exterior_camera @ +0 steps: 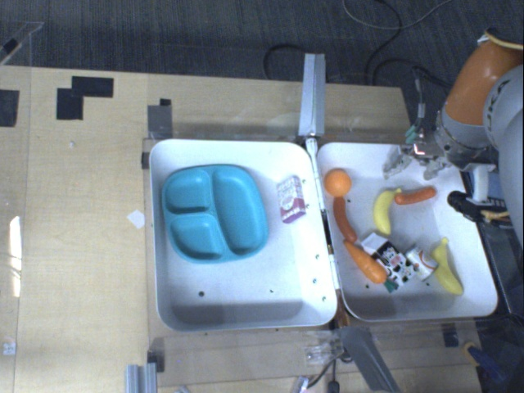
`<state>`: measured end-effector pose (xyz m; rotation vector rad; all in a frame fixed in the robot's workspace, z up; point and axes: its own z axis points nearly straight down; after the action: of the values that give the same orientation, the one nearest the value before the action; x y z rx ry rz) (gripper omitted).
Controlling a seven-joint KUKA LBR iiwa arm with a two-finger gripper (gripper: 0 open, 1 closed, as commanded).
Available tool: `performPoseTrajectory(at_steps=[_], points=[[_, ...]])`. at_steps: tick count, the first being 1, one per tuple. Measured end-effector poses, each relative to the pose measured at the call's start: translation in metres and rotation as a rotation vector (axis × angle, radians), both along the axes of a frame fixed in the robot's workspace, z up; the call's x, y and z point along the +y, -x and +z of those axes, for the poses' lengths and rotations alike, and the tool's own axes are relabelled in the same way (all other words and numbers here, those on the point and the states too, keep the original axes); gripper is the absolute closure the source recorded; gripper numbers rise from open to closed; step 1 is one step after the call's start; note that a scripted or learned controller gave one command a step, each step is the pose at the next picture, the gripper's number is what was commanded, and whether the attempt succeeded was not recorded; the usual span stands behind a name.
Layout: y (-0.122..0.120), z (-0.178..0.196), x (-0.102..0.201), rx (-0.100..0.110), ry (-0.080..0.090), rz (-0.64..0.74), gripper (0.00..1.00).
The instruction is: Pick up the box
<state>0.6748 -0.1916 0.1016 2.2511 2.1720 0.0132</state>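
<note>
- So, big stuff first: bench [74,244] with two white bins, left bin [246,305] and right bin [475,297], side by side, touching along the middle.
- Arm [487,88] reaching in from the right, grey with the orange band, parked over the far right corner of the right bin.
- Blue tray [214,211] sitting in the left bin, three compartments, nothing in them.
- Box [291,199] lying in the left bin too, just right of the tray and near the divider. Small, white and purple-ish, slightly askew.
- Gripper [416,160] hanging at the far edge of the right bin, fingers spread open, nothing between them. Well apart from the box, wrong bin entirely.
- Guessing the step in hand is just getting across: lift clear of the bin wall, cross the divider, line the fingers up with the box's narrow sides, then drop straight down.
- Worth watching: tray edge just beside the box on the left, bin wall near on the right, so not much room for open fingers. Probably best to close across the short width.
- Right-bin clutter, none of it in the way really: orange [337,182], long sausage [345,219], carrot [365,264], two bananas [383,210] and [446,268], a red sausage [416,194], some small packet stuff [391,260].
</note>
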Motion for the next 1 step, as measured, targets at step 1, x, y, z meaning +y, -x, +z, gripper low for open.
performPoseTrajectory(at_steps=[1], points=[[0.0000, 0.0000, 0.0000, 0.000, 0.000, 0.000, 0.00]])
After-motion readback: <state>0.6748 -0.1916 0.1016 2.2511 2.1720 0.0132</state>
